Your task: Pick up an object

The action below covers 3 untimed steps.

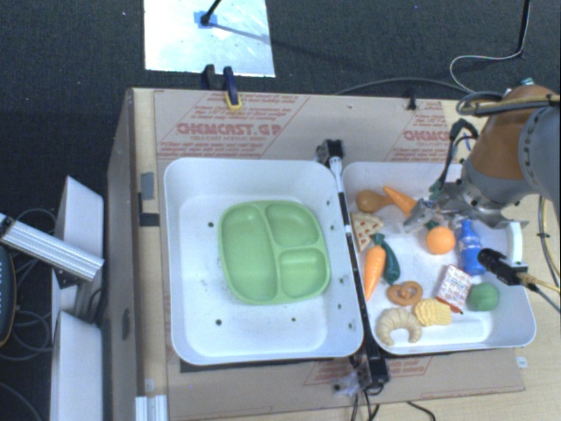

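While the gripper (427, 210) hangs low over the right bin (526, 323), just beside the orange ball (440, 239), I'd say it's in the reaching step. Whether it's open, I cannot tell; nothing looks held. Next it needs lining up over the ball.

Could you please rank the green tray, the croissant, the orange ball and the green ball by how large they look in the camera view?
1. Green tray, by far.
2. Croissant.
3. Orange ball and green ball: they look alike, so no ranking.
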Motion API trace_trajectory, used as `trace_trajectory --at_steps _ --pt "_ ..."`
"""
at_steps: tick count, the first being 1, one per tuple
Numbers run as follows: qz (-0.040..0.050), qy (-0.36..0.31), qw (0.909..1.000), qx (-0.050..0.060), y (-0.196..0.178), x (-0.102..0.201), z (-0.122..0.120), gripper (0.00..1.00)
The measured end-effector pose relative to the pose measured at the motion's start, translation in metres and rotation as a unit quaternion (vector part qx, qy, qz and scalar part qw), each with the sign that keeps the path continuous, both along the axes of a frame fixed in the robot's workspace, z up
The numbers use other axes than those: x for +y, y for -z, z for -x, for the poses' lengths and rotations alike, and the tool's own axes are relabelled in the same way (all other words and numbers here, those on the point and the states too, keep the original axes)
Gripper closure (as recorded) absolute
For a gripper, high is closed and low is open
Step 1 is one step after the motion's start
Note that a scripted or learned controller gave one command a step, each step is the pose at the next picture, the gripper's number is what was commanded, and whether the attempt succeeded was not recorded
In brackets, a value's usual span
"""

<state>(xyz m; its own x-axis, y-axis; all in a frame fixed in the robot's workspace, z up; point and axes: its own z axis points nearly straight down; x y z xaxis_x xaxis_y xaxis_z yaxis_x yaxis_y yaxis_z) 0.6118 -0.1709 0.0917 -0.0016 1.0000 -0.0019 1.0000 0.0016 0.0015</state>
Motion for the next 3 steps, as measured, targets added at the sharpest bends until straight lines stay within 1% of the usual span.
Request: trace_trajectory --at_steps 1,2,3 --pt "-0.0083 0.001 0.9998 0.015 0.011 -0.002 -0.047 0.00" --pt "-0.0032 -0.002 0.9999 0.010 0.000 -0.005 -0.048 1.00" --pt "-0.0018 -0.003 1.0000 -0.003 -0.095 0.103 -0.058 1.00"
